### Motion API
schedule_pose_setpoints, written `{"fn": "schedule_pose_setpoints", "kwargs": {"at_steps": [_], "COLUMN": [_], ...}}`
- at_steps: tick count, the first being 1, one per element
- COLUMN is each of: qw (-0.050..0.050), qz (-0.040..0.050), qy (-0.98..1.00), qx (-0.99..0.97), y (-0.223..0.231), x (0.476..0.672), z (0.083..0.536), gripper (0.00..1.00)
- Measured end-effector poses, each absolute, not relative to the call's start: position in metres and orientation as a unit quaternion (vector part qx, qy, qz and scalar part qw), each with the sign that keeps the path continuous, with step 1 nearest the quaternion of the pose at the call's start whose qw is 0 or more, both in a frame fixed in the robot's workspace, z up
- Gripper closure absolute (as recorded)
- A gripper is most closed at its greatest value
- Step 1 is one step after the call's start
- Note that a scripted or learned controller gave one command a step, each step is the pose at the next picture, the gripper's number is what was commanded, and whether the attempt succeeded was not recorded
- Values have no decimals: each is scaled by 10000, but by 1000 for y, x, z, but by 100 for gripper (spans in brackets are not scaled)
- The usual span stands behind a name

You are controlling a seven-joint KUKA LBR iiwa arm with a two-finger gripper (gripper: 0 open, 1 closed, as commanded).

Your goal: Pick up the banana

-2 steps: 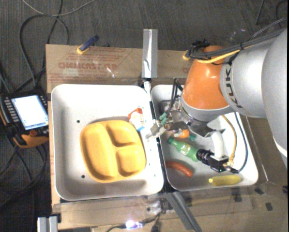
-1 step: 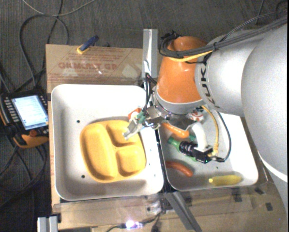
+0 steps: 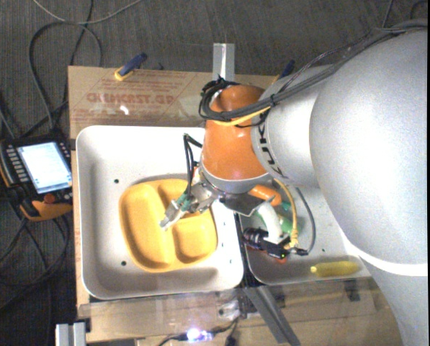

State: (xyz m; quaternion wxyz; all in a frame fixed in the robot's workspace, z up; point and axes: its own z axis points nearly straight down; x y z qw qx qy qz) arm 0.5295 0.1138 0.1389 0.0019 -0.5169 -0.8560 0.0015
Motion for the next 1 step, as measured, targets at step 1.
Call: {"fn": "schedule_pose_setpoints", "kwargs": {"at_steps": [1], "qw": [-101], "qz": [-132], "qy": [-8808], "qx": [-4732], "y": [113], "x": [600], "z": [104], "gripper": [0]}}
